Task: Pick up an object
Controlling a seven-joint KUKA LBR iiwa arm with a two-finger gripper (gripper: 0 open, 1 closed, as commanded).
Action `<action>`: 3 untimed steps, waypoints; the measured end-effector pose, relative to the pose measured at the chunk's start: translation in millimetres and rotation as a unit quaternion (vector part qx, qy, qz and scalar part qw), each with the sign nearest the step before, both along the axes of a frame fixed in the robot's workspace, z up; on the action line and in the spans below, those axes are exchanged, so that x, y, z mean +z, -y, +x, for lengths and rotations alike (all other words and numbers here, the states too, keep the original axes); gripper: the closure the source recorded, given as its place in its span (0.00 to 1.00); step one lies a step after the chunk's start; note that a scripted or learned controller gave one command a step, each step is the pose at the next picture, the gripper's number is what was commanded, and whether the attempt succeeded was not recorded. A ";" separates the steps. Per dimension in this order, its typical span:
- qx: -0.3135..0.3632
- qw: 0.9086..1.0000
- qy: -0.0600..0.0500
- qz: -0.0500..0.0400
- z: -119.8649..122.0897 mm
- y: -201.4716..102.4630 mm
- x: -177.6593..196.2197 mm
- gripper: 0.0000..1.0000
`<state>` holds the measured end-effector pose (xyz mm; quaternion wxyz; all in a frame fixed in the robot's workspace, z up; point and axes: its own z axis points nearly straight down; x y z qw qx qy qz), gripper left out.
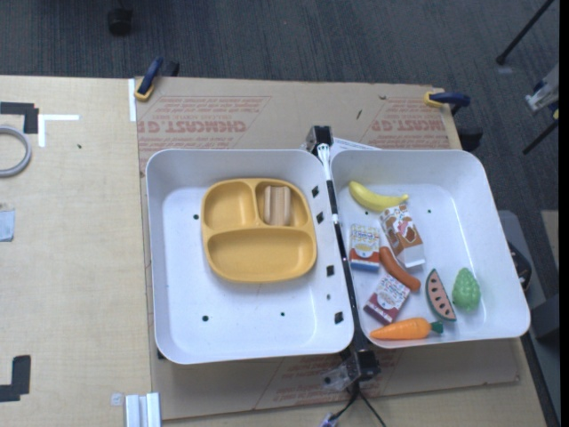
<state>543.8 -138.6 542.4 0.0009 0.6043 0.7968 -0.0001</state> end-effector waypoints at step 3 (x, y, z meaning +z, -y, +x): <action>-0.273 0.962 -0.002 0.001 22.6 -42.3 -389.2 0.00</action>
